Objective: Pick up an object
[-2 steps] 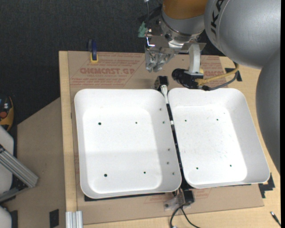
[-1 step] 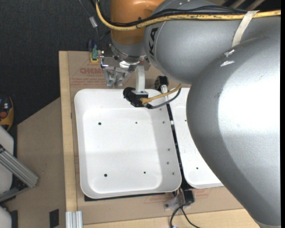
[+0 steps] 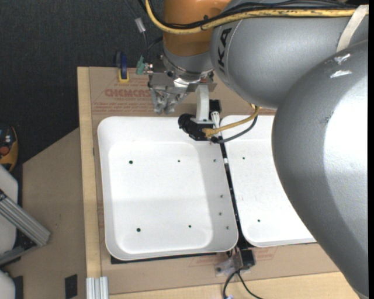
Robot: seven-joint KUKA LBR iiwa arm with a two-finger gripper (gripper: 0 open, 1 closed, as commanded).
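Observation:
My gripper hangs low over the far rim of the left bin, just past its back edge and above the cardboard with red lettering. It looks small, grey and blurred under the orange band of the wrist. A black fitting with a yellow cable sticks out beside it, over the bin's far right corner. The left bin's white floor bears several small dark dots. I can make out nothing held at the gripper's tip.
The grey arm covers the upper right and much of the right bin. A blue and yellow clamp stands at the board's far edge. A black plug and cable lie at the near edge, and an aluminium rail lies at the left.

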